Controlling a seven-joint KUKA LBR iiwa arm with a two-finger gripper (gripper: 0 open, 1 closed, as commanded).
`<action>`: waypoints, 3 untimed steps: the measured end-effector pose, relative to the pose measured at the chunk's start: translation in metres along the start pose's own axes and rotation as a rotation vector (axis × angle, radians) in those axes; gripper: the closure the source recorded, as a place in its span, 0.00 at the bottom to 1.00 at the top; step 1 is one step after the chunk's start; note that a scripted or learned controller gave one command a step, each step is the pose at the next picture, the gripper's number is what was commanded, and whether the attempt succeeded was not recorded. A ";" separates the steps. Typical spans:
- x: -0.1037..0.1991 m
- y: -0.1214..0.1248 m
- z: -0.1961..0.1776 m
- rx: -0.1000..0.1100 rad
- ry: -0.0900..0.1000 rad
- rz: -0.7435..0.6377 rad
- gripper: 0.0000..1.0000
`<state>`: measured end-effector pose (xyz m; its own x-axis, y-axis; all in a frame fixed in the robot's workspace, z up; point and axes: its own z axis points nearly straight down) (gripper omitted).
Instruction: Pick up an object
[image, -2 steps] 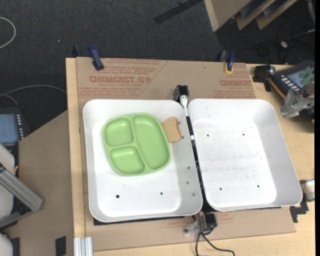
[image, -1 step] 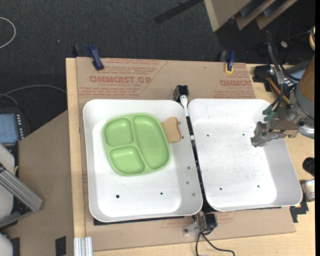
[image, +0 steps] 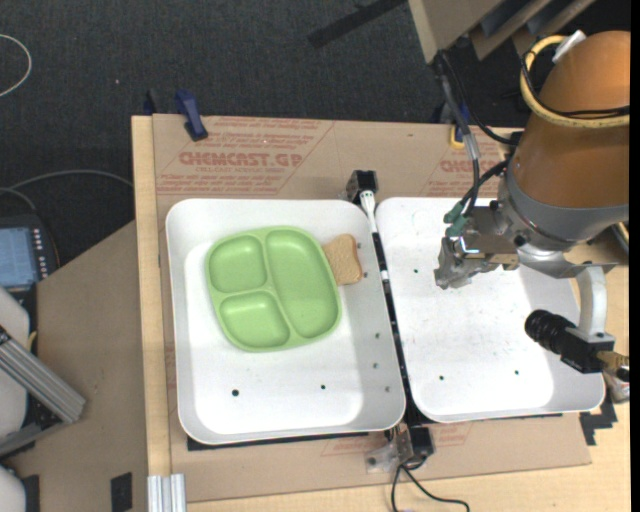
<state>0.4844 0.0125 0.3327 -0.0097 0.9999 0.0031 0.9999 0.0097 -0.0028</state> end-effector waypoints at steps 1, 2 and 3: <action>0.085 -0.005 -0.025 -0.007 0.000 -0.001 1.00; 0.130 -0.004 -0.073 -0.010 0.000 0.003 1.00; 0.127 -0.004 -0.081 -0.007 -0.002 0.008 1.00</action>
